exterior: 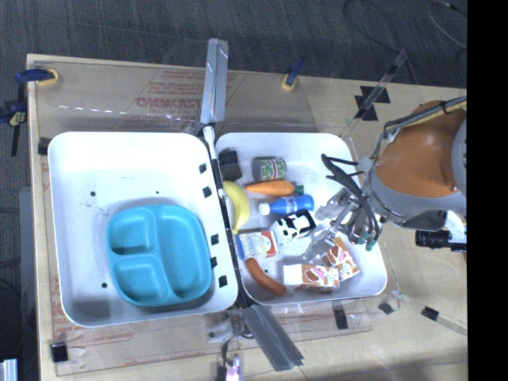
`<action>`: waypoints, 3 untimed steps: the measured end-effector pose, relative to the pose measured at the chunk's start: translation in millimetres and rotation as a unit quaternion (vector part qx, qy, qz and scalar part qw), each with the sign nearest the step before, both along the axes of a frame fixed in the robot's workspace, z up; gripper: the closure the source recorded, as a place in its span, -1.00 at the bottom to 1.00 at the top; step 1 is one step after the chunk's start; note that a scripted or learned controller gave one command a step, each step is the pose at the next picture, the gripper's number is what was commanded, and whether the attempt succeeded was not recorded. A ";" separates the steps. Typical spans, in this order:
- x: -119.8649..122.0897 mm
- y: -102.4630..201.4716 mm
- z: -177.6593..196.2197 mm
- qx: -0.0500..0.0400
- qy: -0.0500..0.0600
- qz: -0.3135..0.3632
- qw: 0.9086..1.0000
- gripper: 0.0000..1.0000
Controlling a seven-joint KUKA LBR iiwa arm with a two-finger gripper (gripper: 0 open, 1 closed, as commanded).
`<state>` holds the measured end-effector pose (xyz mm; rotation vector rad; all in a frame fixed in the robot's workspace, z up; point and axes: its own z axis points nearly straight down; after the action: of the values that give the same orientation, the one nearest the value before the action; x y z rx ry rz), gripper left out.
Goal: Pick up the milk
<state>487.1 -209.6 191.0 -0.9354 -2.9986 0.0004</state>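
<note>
Blue tray [159,254]: left bin.
Milk [295,225]: right bin, centre, below the blue bottle [289,205] (black-and-white carton, likely light and stiff; grip its flat sides).
Jaws [343,230]: just right of milk; opening unclear, holding nothing visible.

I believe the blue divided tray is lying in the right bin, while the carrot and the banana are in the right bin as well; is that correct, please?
Not quite: the camera view shows the blue divided tray lying in the left bin, not the right one. The carrot and the banana are indeed in the right bin.
</note>
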 end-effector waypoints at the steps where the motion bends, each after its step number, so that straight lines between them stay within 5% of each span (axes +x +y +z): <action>1: -0.1 -0.2 0.1 0.000 0.000 0.000 1.000 -1.00; 2: -3.1 -2.1 -77.0 -0.003 -0.010 -0.009 1.000 -1.00; 3: 43.7 -0.3 6.0 0.000 -0.001 -0.015 1.000 -1.00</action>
<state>530.8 -209.9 197.1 -0.9798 -2.9870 0.0005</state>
